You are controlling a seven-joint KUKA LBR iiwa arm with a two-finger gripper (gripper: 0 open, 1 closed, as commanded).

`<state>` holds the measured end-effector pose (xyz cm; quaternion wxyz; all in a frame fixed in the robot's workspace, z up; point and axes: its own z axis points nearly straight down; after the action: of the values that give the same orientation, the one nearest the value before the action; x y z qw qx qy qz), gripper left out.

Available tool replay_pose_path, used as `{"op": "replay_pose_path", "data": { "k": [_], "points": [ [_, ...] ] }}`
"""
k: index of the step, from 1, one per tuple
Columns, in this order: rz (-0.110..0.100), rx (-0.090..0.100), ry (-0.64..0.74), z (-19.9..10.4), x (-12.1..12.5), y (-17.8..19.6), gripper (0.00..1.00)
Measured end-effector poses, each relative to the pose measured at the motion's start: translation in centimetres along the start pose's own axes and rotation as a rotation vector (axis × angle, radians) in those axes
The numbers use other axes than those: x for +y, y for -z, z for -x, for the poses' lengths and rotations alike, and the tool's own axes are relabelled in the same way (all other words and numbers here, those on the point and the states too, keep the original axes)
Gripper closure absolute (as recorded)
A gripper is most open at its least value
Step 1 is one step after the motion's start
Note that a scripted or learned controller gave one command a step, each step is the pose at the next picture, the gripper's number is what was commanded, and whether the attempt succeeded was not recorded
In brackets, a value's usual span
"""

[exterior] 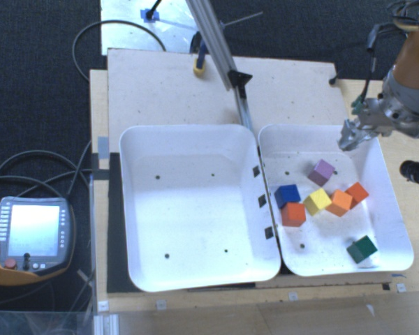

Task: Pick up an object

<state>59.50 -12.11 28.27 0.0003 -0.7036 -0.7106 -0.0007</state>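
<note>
Several small cubes lie in the right bin [398, 208]: a purple one [323, 171], a blue one [288, 195], a red one [293, 214], a yellow one [318, 201], two orange ones [341, 202] [357, 192] side by side, and a green one [362, 248] near the front right corner. My gripper [350, 137] hangs above the bin's back right part, up and to the right of the purple cube, apart from all cubes. Nothing shows between its fingers.
The left bin [136, 187] stands beside the right one, with a row of black clips [261, 201] along their shared rim. A slanted metal pole [213, 33] crosses the board behind the bins. A teach pendant [28, 239] with cables lies at the far left.
</note>
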Motion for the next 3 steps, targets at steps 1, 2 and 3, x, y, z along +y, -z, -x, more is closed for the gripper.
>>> {"op": "replay_pose_path", "data": {
  "k": [1, 2, 3],
  "points": [
    [0.002, 0.0, 0.001, -5.3, -1.9, 0.1, 1.0],
    [-0.002, 0.001, 0.0, -10.2, -3.8, -1.8, 1.0],
    [0.0, 0.001, 0.001, -14.7, -5.3, -1.7, 1.0]
  ]
}}
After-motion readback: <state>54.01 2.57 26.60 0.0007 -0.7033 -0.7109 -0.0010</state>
